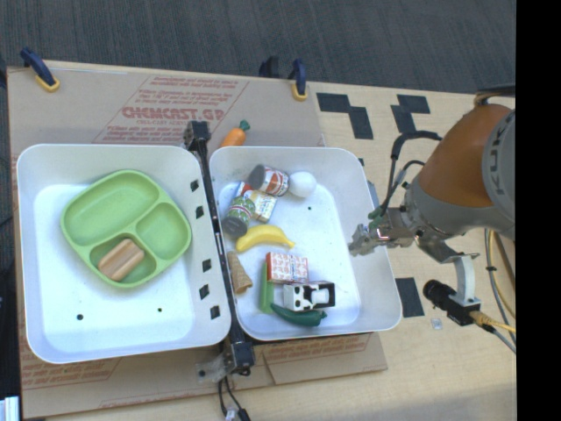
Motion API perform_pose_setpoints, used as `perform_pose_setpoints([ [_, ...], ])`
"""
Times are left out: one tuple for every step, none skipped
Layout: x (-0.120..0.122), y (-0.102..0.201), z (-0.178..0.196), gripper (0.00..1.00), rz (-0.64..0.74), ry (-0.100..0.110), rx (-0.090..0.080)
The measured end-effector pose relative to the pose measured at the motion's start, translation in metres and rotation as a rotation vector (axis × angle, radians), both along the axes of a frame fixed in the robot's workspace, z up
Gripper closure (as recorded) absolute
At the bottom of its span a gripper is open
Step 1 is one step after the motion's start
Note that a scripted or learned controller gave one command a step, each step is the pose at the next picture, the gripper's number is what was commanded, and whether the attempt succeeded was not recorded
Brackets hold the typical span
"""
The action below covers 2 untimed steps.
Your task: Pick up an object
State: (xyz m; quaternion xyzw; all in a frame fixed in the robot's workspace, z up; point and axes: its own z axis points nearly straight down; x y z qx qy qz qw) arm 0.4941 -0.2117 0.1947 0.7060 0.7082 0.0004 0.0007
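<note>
The jaws [361,240] hung over the right bin's [379,274] right rim; their state was unclear. A curved yellow banana [265,238] lay inside.

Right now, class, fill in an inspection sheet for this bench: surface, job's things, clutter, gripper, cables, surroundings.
Surface: cardboard sheet clamped under two white bins.
Job's things: right bin holds a banana, two cans, white ball, cone, cartons.
Clutter: green plate with a hot dog in the left bin; carrot outside the bins.
Gripper: gripper over the right bin's right rim, holding nothing visible.
Cables: cables along the arm.
Surroundings: dark carpet.
</note>
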Motion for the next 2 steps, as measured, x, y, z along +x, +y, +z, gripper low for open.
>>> perform_pose_setpoints([
  [-0.017, 0.001, 0.015, 1.0, 0.001, 0.002, 0.002],
  [-0.016, 0.0, 0.066, 1.0, 0.003, -0.002, -0.002],
])
